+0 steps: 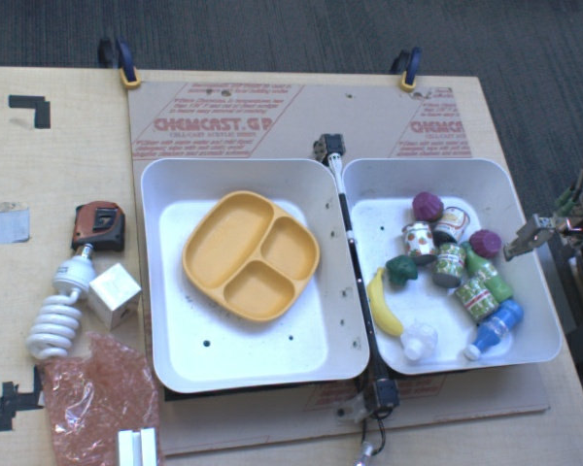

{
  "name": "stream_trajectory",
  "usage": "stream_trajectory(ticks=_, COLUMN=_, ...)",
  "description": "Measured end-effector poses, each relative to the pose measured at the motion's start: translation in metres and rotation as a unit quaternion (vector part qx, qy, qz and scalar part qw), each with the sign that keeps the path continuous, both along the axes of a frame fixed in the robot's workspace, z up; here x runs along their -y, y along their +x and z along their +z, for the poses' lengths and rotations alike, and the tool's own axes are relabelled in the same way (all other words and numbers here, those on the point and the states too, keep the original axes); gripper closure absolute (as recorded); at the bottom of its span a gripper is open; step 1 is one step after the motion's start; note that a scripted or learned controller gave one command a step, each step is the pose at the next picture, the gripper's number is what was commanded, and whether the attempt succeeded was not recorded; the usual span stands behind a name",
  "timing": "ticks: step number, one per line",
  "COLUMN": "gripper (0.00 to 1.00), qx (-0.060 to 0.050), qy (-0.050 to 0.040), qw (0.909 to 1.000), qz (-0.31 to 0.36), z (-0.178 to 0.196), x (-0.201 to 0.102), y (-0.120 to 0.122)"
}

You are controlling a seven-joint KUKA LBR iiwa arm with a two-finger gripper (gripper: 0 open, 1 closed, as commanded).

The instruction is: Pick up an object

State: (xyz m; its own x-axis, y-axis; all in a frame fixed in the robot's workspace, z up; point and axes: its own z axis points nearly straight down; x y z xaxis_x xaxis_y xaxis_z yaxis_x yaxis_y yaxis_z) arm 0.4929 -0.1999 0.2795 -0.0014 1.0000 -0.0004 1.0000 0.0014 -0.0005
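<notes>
Blue bottle [495,326]: nearest item in the right bin [539,352], lying tilted at the front right, white cap toward the front wall. Judged light, stiff and slick; take it across the body, not the cap.

Clear lump [419,339]: front centre of that bin, just beside the banana's lower end. Too pale against the white floor to identify; poor first target.

Banana [383,303]: lies along the left wall, curved, yellow. Judged a light toy, smooth skin. Take it across the middle of the curve, where it is narrow; the wall beside it crowds one jaw.

Green bottle [480,294]: on its side, right of centre, touching the blue bottle's upper end. Round and likely to roll; take it across the label.

Small cans [449,261]: a tight cluster mid-bin, touching one another, with a dark green lump [402,269] on the left. Judged stiff and light, but neighbours leave little room for jaws.

Purple balls [427,206]: one at the far side, another [485,243] on the right. Round, probably slip under a pinch.

Best candidate: the blue bottle, judged to have the most free space around it.

Gripper [527,238]: at the right bin's right rim, above the wall, beside the right purple ball. Nothing visible between the jaws; whether they stand apart or together cannot be told at this size.

Left bin [165,270]: holds a yellow divided plate [251,254], lying flat; wide and shallow, awkward to pinch.

Progress: pick not yet made.
</notes>
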Motion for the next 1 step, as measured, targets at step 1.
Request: stream_trajectory(ticks=1, gripper=0.00, qx=0.000, qy=0.0000, qw=1.0000, qz=0.000, z=-0.1361, x=0.0124, y=0.0556)
